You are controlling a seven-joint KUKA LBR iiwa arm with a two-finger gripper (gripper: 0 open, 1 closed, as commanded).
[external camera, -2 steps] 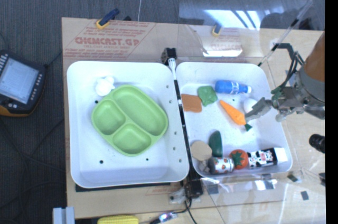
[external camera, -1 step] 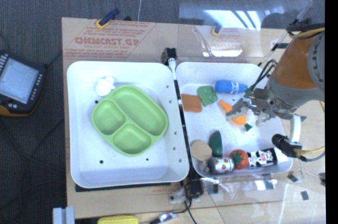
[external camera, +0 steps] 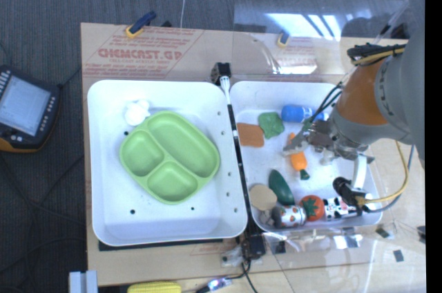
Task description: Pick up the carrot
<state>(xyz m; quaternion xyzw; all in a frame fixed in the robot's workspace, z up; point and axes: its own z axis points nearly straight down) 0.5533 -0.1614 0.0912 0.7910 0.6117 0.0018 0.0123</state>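
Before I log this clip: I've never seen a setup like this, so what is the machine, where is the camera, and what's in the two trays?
One fixed camera looks down at a slant on a bench with two shallow white bins. The grey and orange machine on the right is a robot arm; its pincer hangs over the right bin, just above the small orange carrot. I can't tell whether it grips anything. That bin also holds toy foods: a blue piece, a green leafy piece, an orange-brown slab, a dark green vegetable and a tomato. The left bin holds a green divided plate and a small white object.
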